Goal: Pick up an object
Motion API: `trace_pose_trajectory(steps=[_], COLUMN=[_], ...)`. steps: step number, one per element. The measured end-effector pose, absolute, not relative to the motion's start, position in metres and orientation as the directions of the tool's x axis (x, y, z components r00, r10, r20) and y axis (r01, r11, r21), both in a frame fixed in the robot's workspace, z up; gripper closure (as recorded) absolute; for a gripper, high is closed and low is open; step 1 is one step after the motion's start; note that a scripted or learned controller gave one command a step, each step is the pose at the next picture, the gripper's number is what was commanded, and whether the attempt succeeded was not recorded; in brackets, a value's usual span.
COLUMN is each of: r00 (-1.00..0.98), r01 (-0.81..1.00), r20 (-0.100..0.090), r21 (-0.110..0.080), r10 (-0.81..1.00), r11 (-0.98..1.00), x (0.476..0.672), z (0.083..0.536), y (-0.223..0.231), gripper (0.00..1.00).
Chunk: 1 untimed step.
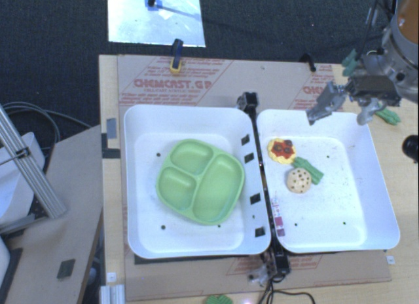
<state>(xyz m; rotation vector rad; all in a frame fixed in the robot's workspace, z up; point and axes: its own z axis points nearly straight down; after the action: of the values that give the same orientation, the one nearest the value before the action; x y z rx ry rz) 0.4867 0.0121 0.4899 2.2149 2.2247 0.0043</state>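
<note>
Two white bins sit side by side on my bench. My gripper (340,107) hangs over the back rim of the right bin (366,230), fingers spread wide with nothing between them. Below it, in that bin, I see a pizza slice toy (282,151), a cookie (298,180) and a green bean piece (309,169) touching it. The left bin (141,230) holds a green divided plate (200,181).
</note>
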Motion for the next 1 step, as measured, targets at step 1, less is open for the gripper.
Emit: trace_pose_trajectory(steps=[1], r00=[0.004], r01=[1.0], r20=[-0.002], r21=[-0.005], r10=[1.0], r11=[-0.004], x=[0.4862], z=[0.4048], y=[-0.0344], gripper=[0.0])
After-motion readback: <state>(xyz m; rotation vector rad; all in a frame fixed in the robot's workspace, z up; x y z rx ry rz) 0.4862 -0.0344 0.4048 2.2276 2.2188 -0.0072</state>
